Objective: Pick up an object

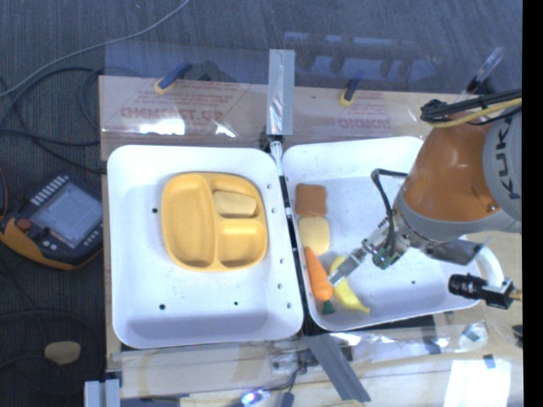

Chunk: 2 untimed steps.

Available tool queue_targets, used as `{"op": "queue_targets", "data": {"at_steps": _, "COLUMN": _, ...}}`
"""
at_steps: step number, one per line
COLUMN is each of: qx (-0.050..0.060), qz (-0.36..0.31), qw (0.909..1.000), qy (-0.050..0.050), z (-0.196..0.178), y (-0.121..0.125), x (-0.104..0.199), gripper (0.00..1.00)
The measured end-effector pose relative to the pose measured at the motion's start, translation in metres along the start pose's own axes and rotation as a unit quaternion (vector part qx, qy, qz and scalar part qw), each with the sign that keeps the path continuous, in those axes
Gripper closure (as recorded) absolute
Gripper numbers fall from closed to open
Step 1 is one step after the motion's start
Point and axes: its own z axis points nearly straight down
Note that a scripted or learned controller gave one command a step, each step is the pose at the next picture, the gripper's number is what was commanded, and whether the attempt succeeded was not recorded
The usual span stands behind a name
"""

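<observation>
In the right bin (399,155), several toy foods lie along the left wall. At the top is a brown bread-like piece (310,198), with a pale yellow block (315,233) below it. An orange carrot (318,275) and a yellow banana (349,294) sit near the front left corner. My gripper (351,263) reaches in from the right at a slant. Its tip is low, just above the banana's upper end and right of the carrot. Whether it touches the banana is unclear.
The left bin (136,253) holds a yellow divided plate (188,223) with a tan piece (234,203) in its upper right compartment. The arm's orange band (448,181) hangs over the right bin's right side. A pendant (55,219) lies on the floor at left.
</observation>
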Motion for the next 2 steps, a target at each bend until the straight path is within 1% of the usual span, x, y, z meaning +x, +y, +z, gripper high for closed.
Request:
{"op": "queue_targets", "data": {"at_steps": 1, "qx": -0.007, "qz": -0.062, "qw": 0.998, "qy": -0.007, "z": 0.069, "y": -0.009, "x": -0.02, "gripper": 0.0}}
{"op": "queue_targets", "data": {"at_steps": 2, "qx": -0.008, "qz": -0.091, "qw": 0.9958, "qy": -0.007, "z": 0.083, "y": 0.007, "x": -0.037, "gripper": 0.0}}
